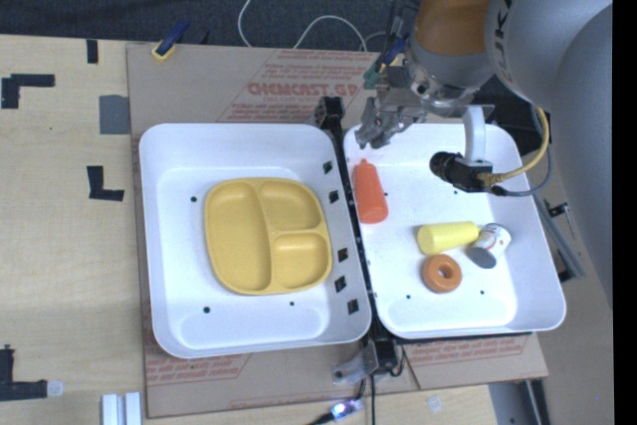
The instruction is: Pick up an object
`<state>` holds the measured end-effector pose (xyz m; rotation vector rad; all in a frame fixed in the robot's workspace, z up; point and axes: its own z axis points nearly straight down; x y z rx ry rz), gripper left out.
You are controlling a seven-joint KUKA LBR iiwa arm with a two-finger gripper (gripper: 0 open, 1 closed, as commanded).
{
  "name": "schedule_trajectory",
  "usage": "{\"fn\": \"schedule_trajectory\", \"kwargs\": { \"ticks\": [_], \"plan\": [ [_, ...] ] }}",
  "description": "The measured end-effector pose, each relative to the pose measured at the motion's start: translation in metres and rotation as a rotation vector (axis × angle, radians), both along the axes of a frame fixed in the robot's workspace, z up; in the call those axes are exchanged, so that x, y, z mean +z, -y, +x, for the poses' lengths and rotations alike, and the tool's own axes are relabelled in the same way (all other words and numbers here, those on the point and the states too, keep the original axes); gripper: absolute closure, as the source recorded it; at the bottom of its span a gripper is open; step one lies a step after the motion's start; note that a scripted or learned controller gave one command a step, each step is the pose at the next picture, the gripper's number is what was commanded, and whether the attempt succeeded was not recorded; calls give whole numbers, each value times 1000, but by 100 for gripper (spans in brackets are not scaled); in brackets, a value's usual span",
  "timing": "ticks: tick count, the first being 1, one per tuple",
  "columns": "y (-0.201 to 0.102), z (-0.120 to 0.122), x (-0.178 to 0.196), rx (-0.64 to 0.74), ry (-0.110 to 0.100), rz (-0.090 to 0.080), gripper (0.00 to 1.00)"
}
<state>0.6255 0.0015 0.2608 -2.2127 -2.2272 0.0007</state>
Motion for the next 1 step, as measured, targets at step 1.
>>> {"fn": "schedule_trajectory", "kwargs": {
  "ticks": [1],
  "plan": [
    [-58, 6, -19, 0, -2, 0, 100]
  ]
}}
